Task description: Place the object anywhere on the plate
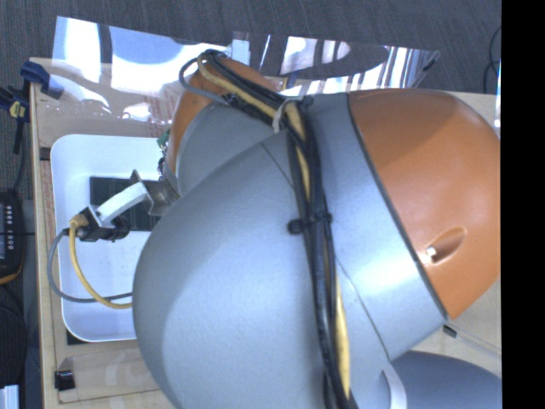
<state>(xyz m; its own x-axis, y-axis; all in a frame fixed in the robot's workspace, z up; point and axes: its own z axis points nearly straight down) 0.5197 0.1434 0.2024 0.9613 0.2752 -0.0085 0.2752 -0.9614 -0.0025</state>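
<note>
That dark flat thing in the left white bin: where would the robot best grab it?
Hard to say fully: the arm covers most of the dark flat thing. It seems to lie flat on the floor of the left bin, so probably from straight above, pinching across its exposed upper-left corner, away from the yellow cable.

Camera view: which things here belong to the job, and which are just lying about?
Job: arm; its yellow cable; white bin it reaches into.
Lying about: blue clamp at the bench corner; black device at the left edge.
</note>
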